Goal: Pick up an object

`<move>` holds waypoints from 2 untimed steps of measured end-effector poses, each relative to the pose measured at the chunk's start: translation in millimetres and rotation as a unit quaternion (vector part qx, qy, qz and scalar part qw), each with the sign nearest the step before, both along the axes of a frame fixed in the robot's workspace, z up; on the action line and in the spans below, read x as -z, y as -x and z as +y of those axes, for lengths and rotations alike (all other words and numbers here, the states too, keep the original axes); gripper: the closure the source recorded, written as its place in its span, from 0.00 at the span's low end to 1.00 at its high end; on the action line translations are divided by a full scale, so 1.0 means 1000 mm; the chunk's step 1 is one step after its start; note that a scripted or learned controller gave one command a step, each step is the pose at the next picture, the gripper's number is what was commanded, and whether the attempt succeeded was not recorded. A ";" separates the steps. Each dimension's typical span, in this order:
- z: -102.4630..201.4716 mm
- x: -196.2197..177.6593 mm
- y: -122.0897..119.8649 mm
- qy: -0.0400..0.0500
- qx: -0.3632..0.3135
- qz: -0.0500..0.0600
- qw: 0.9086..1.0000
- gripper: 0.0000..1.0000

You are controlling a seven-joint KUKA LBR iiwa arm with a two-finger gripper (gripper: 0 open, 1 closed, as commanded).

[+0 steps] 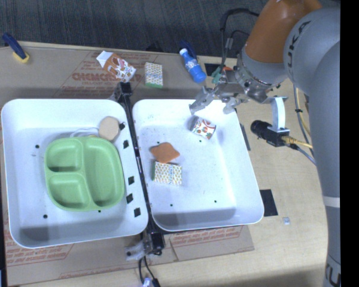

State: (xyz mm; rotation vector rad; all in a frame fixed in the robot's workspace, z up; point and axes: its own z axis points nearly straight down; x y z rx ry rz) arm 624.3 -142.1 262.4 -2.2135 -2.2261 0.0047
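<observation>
So the metal two-finger pincer (214,102) looks spread open with nothing in it, hovering just above a small white patterned packet (203,128) near the back of the right-hand white plastic bin (239,211). Nothing's lifted yet, the grab itself is left.
</observation>
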 end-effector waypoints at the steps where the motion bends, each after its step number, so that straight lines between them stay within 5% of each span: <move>1: 0.026 0.167 0.018 0.000 0.001 0.000 1.000 0.00; 2: 0.026 0.157 0.018 0.001 -0.002 0.001 1.000 1.00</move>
